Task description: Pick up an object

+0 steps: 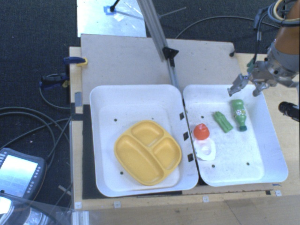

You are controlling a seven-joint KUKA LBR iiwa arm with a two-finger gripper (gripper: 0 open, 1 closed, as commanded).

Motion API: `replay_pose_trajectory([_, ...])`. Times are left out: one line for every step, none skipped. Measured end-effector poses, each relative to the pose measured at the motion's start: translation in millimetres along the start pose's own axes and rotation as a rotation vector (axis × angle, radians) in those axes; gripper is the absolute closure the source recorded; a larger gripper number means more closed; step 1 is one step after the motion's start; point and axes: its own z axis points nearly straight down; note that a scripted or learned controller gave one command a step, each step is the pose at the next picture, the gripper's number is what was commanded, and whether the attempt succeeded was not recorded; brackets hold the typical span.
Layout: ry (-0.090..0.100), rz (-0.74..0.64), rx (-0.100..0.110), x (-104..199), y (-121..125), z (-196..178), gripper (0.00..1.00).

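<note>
— What's sitting on the desk [140, 60]?

— Two shallow white bins, side by side, touching along the middle. The left bin [101, 125] reaches toward the desk's left edge; the right bin [262, 163] nearly reaches its right edge. Both sit toward the near edge, with bare board behind them.

yellow tray [147, 153], green bottle [239, 113], white bins [103, 125]

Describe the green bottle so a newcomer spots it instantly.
Look in the right white bin, near its upper right, below the hand. The green bottle lies there with a pale label and dark cap, larger than the plain green piece beside it.
</note>
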Motion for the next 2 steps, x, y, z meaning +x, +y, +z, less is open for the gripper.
replay_pose_trajectory([0.000,0.000,0.000,0,0,0,0.00])
replay_pose_trajectory([0.000,0.001,0.004,3,8,58,0.00])
